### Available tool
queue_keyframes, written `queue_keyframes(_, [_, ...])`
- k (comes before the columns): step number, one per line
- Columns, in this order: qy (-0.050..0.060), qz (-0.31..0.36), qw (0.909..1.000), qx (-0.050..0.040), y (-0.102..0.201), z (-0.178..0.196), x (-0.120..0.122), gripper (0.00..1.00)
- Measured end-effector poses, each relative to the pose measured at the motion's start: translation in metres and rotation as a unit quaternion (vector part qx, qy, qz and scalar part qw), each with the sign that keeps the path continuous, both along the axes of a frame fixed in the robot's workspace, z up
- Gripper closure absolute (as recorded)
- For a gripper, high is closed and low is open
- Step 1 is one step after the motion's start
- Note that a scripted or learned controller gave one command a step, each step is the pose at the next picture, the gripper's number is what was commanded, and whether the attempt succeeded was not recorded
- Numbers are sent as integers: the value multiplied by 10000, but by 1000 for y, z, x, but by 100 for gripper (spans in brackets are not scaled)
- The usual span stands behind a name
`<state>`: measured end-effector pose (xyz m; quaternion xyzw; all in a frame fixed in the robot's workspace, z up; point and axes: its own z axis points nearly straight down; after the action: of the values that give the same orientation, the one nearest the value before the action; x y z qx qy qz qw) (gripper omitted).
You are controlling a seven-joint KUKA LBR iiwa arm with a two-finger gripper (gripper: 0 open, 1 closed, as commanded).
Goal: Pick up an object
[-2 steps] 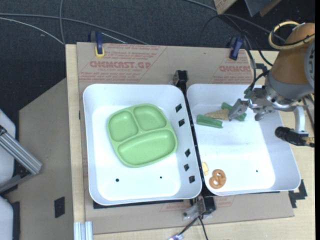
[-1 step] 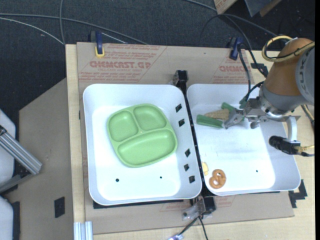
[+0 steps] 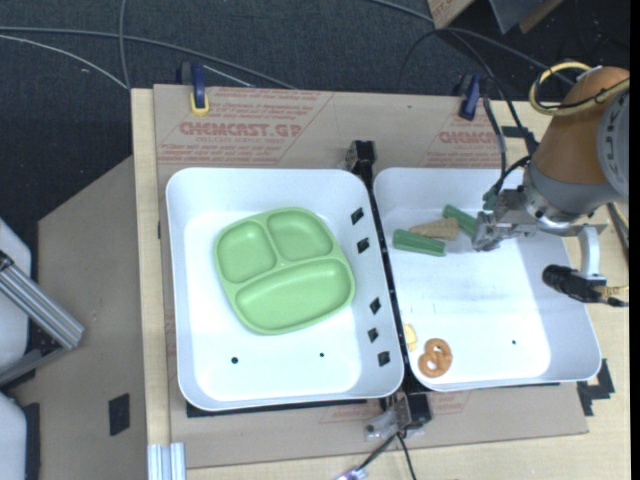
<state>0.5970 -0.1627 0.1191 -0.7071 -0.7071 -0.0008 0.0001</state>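
1. We see the nearest candidates for picking in the right bin (image 3: 560, 363): a green stick-shaped piece (image 3: 418, 242) lying near the bin's upper left part, a tan wedge-shaped piece (image 3: 433, 229) just above it, and a second green piece (image 3: 462, 218) running up-left to down-right, its lower end at the tool (image 3: 487, 232).
2. The first green stick has its long axis almost level across the view, tilted slightly down to the right; the tan wedge touches or overlaps its upper edge, and we cannot tell which.
3. A small pretzel-shaped piece (image 3: 436, 357) lies well apart, near the right bin's lower left corner, close to the bin wall.
4. The middle and lower right of this bin's floor give open room; the cluster at top sits closer to the divider between the bins.
5. The tool is over the upper middle of the right bin, at the end of the second green piece. We cannot tell whether its fingers stand apart or together, since the wrist hides them.
6. The arm (image 3: 580, 138) is cut off at the right edge.
7. In the left bin (image 3: 195, 298) a green divided plate (image 3: 284, 270) lies centred, with bare floor all round.
8. Both bins rest on the worktop (image 3: 250, 118).
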Motion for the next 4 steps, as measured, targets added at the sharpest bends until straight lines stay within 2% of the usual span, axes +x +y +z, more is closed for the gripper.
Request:
queue_keyframes(1, [-23, -4, 10000, -15, -7, 48, -4, 100])
queue_keyframes(3, [-32, 6, 10000, -16, -9, 143, 5, 100])
queue_keyframes(4, [15, 26, 10000, 6, 45, 128, 10, 100])
